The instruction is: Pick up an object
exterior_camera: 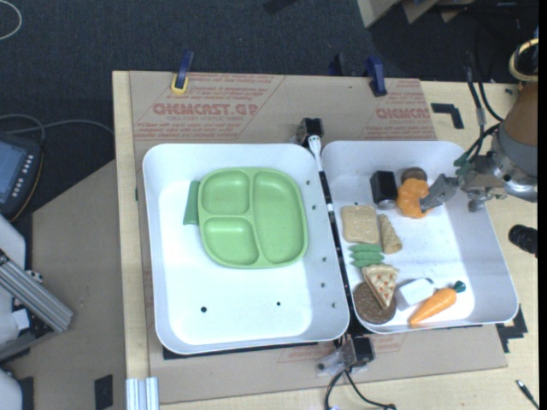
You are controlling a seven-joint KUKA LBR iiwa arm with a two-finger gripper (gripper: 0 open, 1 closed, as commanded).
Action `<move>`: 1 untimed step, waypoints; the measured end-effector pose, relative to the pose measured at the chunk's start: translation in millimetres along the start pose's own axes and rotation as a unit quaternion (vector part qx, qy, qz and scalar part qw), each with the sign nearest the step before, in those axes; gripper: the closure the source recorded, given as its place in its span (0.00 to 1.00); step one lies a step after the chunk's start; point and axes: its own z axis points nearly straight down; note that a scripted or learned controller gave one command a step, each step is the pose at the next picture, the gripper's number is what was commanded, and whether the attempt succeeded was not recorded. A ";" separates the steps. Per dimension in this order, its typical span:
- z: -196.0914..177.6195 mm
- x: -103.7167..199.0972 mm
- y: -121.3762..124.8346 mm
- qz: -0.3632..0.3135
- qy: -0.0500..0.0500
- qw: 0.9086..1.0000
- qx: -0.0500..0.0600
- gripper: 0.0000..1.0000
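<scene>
**Arm over the right bin, beside the orange toy**

Camera view: the grey two-finger gripper (pixel 438 193) reaches in from the right and sits low over the right shallow white bin (pixel 479 254). Its tip lies just right of a round orange plastic fruit (pixel 412 198); whether it touches the fruit, and how far its jaws stand apart, cannot be told from this angle. Nothing is visibly clamped.

Taking that orange fruit as the landmark: a small black block (pixel 383 185) lies just left of it, and a brownish round piece (pixel 414 176) touches its upper edge. Below and left lies a tan toy bread slice (pixel 360 224), with a green leafy piece (pixel 367 254) below that. Further down are a wedge-shaped toy pizza slice (pixel 381 284) resting on a brown round cookie (pixel 367 304), and an orange plastic carrot (pixel 434 305) near the bin's lower edge.

The left shallow white bin (pixel 171 254) holds a light green divided plate (pixel 252 216), well apart from the fruit.
</scene>
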 end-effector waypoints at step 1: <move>-7.8 0.2 3.3 -0.002 -0.002 1.000 -0.007 0.00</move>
